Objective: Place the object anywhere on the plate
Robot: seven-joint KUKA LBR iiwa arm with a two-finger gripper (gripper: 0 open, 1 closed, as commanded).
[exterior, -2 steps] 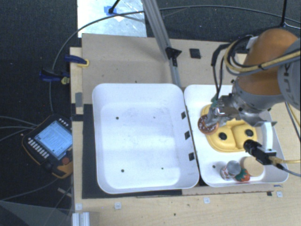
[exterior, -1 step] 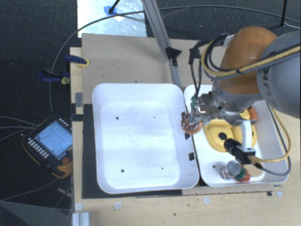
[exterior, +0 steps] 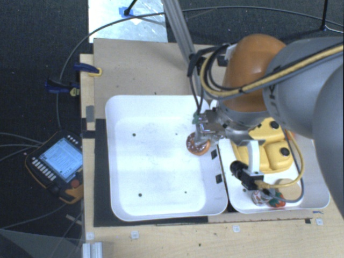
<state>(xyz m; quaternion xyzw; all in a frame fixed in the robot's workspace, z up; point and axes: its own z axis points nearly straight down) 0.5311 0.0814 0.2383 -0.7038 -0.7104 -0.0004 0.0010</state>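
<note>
From up here I see the gripper point(exterior: 201, 136) hanging over the right rim of the left bin point(exterior: 156, 160), with the grey arm point(exterior: 301, 74) and its orange band reaching in from the right and covering much of the right bin point(exterior: 317, 200). Just under the metal fingertips sits a small round brownish thing point(exterior: 198, 145), which I take to be the object; it overlaps the tips in this view, and I cannot tell whether it is pinched between them or merely lying on the bin floor below them. The finger spacing is too small and too blurred for me to judge, so I call the grip unknown. The object looks roughly round, so I read no long axis that would matter. The yellow item point(exterior: 271, 147) in the right bin lies just right of the gripper, partly under the arm, and some small coloured bits point(exterior: 267, 198) lie near that bin's front edge. I cannot pick out a plate with any certainty; the arm hides much of the right bin. My judgement is that the next move turns on whether the object is truly held directly beneath the tool, and on which way the plate lies from it, likely to the right under the arm.
</note>
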